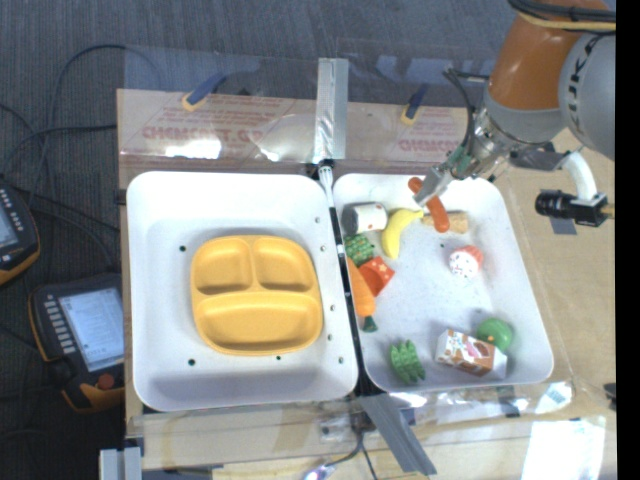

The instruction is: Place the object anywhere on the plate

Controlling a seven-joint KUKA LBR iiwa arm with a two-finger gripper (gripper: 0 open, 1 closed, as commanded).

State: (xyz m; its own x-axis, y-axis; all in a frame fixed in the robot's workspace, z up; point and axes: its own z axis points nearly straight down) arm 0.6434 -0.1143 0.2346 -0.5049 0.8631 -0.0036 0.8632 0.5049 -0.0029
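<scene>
Around the hand (427,195) crowd a banana (399,230) and hot dog (443,218)

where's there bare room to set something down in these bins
The yellow plate lies bare, with white floor of the left bin around it. In the right bin, the middle patch between strawberry and carton is free; near the banana it is crowded.

Dark grey carpet floor (200,13) around a cardboard-topped bench (160,118), black cables (60,88) trailing at left beside two handheld screen pendants (75,333)
</scene>
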